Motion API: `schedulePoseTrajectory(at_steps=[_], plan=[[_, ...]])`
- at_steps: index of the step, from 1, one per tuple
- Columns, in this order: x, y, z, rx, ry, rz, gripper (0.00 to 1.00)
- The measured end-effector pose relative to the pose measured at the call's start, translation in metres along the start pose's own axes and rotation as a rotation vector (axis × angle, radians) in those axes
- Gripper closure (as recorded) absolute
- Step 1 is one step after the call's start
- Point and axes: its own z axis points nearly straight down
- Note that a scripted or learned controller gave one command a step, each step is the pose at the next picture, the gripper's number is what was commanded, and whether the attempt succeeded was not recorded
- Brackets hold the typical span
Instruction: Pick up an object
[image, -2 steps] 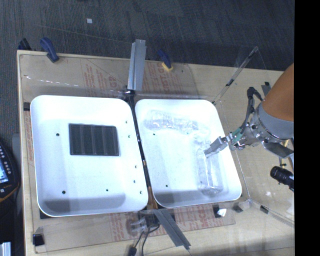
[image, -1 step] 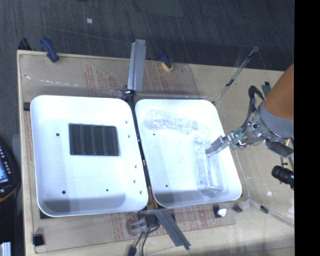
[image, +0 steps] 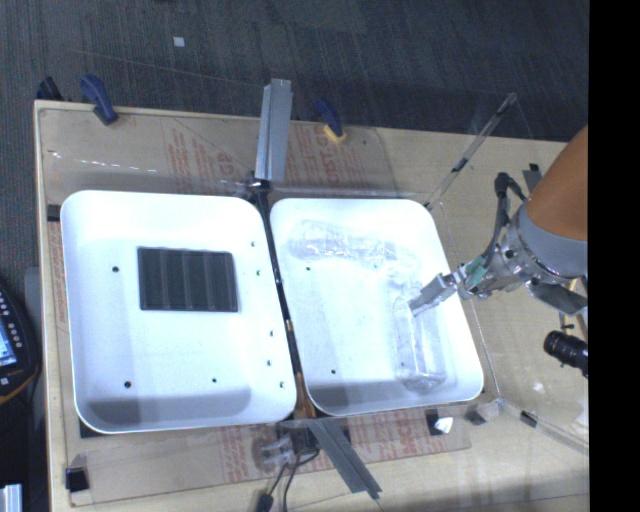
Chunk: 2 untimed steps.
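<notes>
A dark grey ribbed rectangular pad (image: 188, 279) lies flat in the left bin (image: 100, 390). In the right bin (image: 340, 390) a clear plastic bottle (image: 340, 245) lies along the far side. A second clear plastic item (image: 420, 350) lies along the bin's right wall. My gripper (image: 420, 302) reaches in from the right over that bin's right edge. Its tip is low, just above the upper end of the second clear item. I see nothing held in it.
A metal bar (image: 274, 130) stands behind the gap between the bins, with blue clamps (image: 98, 100) along the bench's far edge. Another metal bracket (image: 340, 465) sits at the front. The grey arm with its orange band (image: 565, 190) hangs over the bench's right side.
</notes>
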Motion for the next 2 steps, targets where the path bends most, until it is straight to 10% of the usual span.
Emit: schedulePoseTrajectory(at_steps=[2], plan=[[0.0003,0.0003,-0.0013,0.001,0.000,-0.051,0.00]])
